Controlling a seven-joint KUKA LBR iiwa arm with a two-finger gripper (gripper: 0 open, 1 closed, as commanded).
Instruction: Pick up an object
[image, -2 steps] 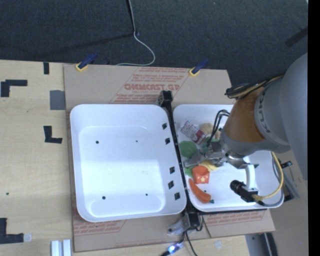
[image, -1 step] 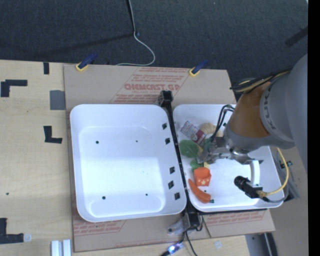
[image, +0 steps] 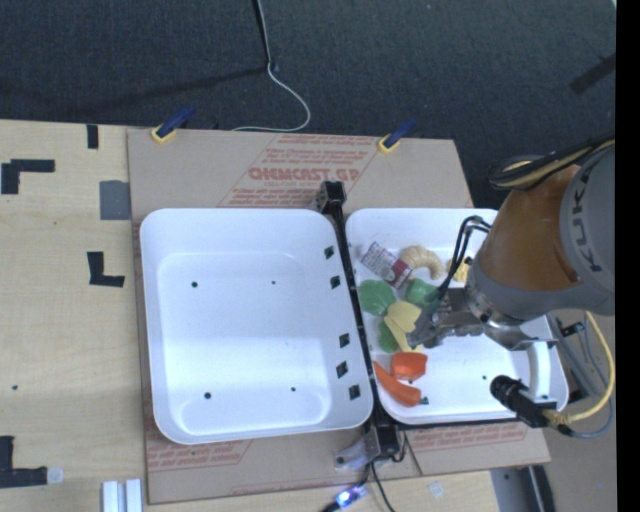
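**Gripper low over the toy pile in the right bin**

Nearest the camera, at the front of the right bin (image: 470, 405), an orange carrot-shaped toy (image: 397, 386) is seen lying against the dividing wall, with a small orange-red piece (image: 410, 365) just behind it. A pale yellow piece (image: 401, 322) and a green piece (image: 377, 298) are found next, touching one another. Further back a beige curved piece (image: 423, 259) and a small packet-like item (image: 379, 259) are set near the rear wall. The gripper (image: 432, 328) is held low just beside the yellow piece, in the middle of the pile; whether it is released or clenched cannot be told, and nothing is seen to be grasped.

The pieces are judged to be light, hollow plastic: stiff, smooth and likely to slip or scoot sideways when pinched. The yellow piece is judged best taken across its narrow width, clear of its green neighbour. The left bin (image: 240, 330) stands alongside on the cardboard-covered worktop (image: 290, 175).
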